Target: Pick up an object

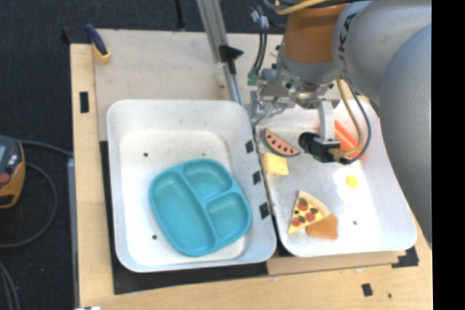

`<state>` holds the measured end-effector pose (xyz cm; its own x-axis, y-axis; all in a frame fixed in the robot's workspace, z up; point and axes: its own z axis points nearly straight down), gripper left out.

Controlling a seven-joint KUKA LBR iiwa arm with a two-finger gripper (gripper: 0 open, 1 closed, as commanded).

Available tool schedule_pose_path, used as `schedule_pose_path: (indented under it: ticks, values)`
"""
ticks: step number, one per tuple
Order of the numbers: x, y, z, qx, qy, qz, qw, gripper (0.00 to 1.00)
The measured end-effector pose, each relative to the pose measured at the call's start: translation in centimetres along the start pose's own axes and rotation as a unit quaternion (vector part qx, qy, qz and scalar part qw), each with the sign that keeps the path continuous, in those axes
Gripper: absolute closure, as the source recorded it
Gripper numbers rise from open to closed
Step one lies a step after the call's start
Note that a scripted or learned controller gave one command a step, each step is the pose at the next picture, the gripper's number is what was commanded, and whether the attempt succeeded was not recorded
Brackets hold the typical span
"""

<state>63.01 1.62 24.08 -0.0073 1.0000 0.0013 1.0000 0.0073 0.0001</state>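
Claw [263, 111] hangs over the far left corner of the right bin [385, 218], close to the wall it shares with the left bin [120, 156]. I cannot tell from this angle whether the claw is wide or narrow, and I see nothing held in it.

Candidate objects all lie in the right bin. A watermelon slice [280, 144] sits just near of the claw, apart from it. A yellow block [275, 165] lies just beside the slice on its near side. A pizza slice [305, 210] rests further toward the near edge, touching an orange wedge [325, 229]. A small yellow piece [352, 182] lies alone to the right, and an orange piece [346, 133] is partly hidden under the arm.

The left bin holds a blue divided plate [200, 207], lying flat. Both bins stand on the bench [145, 65].
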Motion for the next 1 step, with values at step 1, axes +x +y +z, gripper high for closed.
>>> schedule_pose_path:
  ticks: [1]
  values:
    - [6.07, -1.83, 0.04, 0.0, 0.0, -0.001, 1.0, 1.0]
